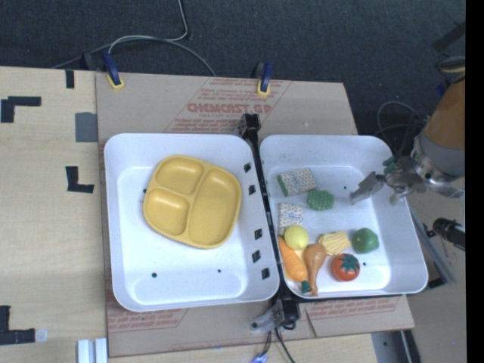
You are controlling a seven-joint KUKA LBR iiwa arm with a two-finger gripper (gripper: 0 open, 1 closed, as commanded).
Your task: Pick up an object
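The right bin (393, 274) holds several toy foods. A red tomato (345, 267) and a green pepper (365, 240) lie at its near right. A corn piece (335, 242), a lemon (296, 237), a carrot (292, 260) and a drumstick (313, 262) crowd the near left. Further back are a green lumpy piece (320, 200) and two patterned crackers (297, 181) (290, 215). My gripper (380, 190) hangs over the bin's right side, above the pepper in the picture, open with nothing between its fingers.
The left bin (125, 278) holds a yellow divided plate (192, 200). A black clip strip (257, 203) runs between the bins. The bins rest on cardboard (219, 104) clamped at the back. Cables trail at the right edge.
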